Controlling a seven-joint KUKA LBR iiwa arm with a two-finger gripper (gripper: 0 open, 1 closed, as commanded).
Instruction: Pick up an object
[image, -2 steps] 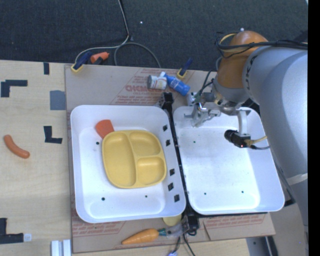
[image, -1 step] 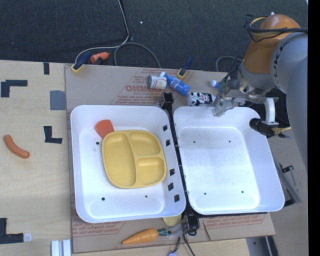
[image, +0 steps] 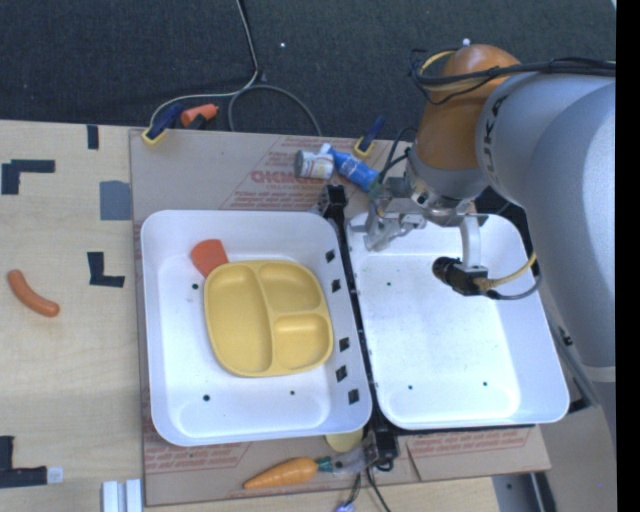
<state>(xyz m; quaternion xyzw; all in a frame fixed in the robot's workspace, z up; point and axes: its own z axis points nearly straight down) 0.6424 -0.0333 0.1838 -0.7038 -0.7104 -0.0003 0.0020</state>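
Note:
In the left white bin a yellow divided plate lies flat. A small orange-red block sits just off the plate's upper left corner. My gripper hangs over the far left corner of the right white bin, close to the wall shared by the two bins. It sits below the orange band of the grey arm. Nothing shows in its grasp, and the wrist hides its tips. A black cable fitting hangs beside it over the right bin.
An orange sausage lies on the bench far left. A carrot rests in front of the bins. Clamps and a blue and white clamp hold the cardboard at the back. The arm covers the right side.

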